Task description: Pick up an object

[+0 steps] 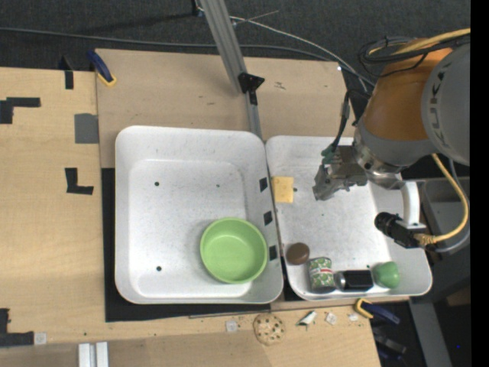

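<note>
Grey jaws [327,187] hang over the right bin [348,228], pointing down. I cannot tell if they are spread or pressed together, and nothing shows between them. Just to their left lies a yellow block [283,189], flat and square, near the bin's left wall. Farther off, along the bin's bottom edge, sit a brown round thing [297,252], a green-and-white can [320,273], a black thing [355,280] and a green ball [387,274]. A green bowl [234,250] rests in the left bin [153,174].
</note>
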Controlling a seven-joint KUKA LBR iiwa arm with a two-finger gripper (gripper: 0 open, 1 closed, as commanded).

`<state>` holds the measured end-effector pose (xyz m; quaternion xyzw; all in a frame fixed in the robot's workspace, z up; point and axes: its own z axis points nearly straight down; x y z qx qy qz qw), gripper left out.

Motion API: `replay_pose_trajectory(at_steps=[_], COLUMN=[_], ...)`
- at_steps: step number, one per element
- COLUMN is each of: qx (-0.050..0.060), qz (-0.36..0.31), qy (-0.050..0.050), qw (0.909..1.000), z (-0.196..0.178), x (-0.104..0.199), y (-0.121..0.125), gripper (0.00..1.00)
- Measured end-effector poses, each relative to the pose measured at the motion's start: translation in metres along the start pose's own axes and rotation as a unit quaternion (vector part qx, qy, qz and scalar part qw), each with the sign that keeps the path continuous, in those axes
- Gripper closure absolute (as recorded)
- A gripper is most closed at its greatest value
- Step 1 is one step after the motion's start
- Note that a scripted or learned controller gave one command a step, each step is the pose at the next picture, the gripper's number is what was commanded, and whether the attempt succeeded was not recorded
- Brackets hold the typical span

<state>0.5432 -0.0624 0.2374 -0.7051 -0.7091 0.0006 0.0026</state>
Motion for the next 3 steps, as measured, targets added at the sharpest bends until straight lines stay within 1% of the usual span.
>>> replay_pose_trajectory(at_steps=[2, 3], qx=[0.000, 0.003], qz=[-0.001, -0.001], qy=[-0.001, -0.001], qw=[1.0000, 1.0000], z=[-0.010, 0.006], x=[0.104, 0.163], y=[0.009, 0.007], gripper=[1.00, 1.00])
